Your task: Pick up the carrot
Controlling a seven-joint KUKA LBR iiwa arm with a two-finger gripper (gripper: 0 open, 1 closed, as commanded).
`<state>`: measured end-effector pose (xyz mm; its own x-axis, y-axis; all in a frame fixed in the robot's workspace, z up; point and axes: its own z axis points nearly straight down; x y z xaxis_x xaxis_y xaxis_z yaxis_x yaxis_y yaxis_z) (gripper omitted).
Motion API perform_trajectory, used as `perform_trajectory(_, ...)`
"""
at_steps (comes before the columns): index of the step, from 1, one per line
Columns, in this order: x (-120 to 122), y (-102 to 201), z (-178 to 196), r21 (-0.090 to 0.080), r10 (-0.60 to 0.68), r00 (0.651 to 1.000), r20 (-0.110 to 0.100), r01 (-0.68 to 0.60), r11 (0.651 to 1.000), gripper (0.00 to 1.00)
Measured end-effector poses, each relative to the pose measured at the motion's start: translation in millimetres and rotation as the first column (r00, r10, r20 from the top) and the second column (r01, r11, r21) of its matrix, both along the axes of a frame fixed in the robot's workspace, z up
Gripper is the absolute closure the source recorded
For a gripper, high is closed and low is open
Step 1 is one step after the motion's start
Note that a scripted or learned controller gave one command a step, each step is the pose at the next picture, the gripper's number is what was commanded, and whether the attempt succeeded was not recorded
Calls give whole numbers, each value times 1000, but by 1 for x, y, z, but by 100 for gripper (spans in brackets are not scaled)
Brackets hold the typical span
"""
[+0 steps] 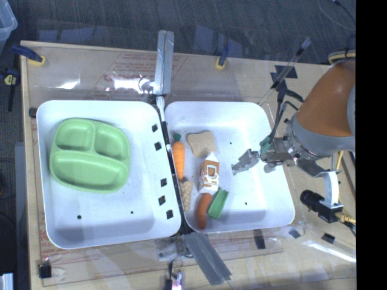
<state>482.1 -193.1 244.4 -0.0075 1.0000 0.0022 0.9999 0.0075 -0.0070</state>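
The carrot (179, 160) is orange with a small green top. It lies lengthwise along the left wall of the right bin (254, 207), its top pointing to the far side. My gripper (244, 161) hangs over the right half of the same bin, roughly a hand's width to the right of the carrot and apart from it. A milk carton lies between the two. Nothing shows in the gripper.
Near the carrot lie a beige bread slice (201, 142), an orange-and-white carton (209, 174), a green piece (218, 202), a reddish sausage (202, 212) and a pale cob-like piece (186, 193). The left bin (91, 222) holds a green divided plate (90, 154).
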Motion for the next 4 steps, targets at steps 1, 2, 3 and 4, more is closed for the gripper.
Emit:
perform_trajectory(1,40,44,-97,-1,-69,998,-2,69,998,0)
perform_trajectory(2,-1,66,-149,-2,-165,986,16,165,986,0)
perform_trajectory(3,0,65,-141,-2,-160,987,13,160,987,100)
perform_trajectory(4,-5,17,-57,-1,-317,948,2,317,948,100)
